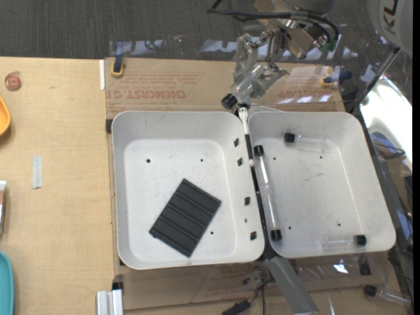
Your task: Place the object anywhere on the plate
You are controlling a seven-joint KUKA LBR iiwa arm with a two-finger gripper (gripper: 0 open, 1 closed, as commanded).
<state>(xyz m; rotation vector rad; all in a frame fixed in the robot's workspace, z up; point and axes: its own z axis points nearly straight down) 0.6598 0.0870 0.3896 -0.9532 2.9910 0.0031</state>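
The plate point(186, 216) is a dark ribbed rectangle lying at a slant on the floor of the left bin point(131, 176). My gripper point(258, 76) hangs above the back rim where the two bins meet. It is shut on a clear tube point(248, 87), which slants down to the left and ends in a black cap point(229, 101). The plate lies well forward and to the left of the gripper.
The right bin point(367, 176) holds three more clear black-capped tubes: one at the back point(306, 139), one along its left wall point(266, 195), one at the front point(342, 243). Brown cardboard point(170, 87) lies behind the bins. A wooden bench top point(52, 176) spreads to the left.
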